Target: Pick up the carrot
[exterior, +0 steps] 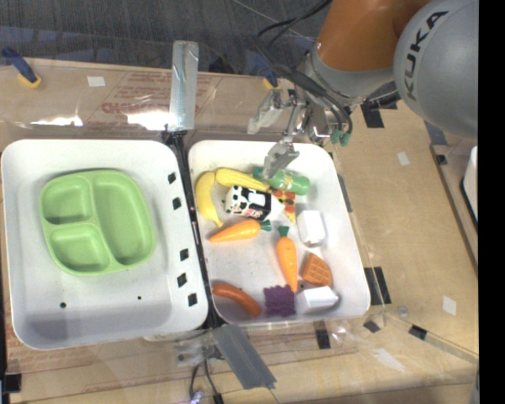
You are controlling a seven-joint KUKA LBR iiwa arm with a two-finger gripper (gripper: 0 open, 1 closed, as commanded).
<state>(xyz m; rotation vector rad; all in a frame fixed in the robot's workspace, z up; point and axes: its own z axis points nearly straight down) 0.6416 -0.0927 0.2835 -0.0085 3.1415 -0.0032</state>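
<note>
- Nearest the camera, at the front of the right-hand shallow white bin (353, 263), lie a reddish-orange sausage-shaped toy (236, 299), a purple bunch-of-grapes toy (277, 300) and a white block (316, 298).
- Two orange carrot-shaped toys lie in this bin: one tapered carrot (234, 231) lies roughly crosswise near the bin centre, just below a black-and-white cow-patterned toy (248, 202); a second carrot with a green top (286, 259) lies lengthwise, just beside an orange waffle-textured wedge (316, 270).
- Task status, as a judgement: not started in effect. Both carrots rest on the bin floor, and neither is lifted or gripped.
- A yellow banana (205, 199) and a yellow corn-like piece (238, 178) lie at the rear left of the same bin.
- The end effector (279, 160) hangs over the rear of the right bin, near a green cylindrical toy (288, 182). Whether it touches that toy cannot be told.
- Finger state: cannot be told from this view; nothing is visibly held.
- Remaining work, as a judgement: move forward to a carrot, descend, close, lift.
- The left bin (17, 251) holds a green three-compartment plate (98, 220), well apart from the carrots.
</note>
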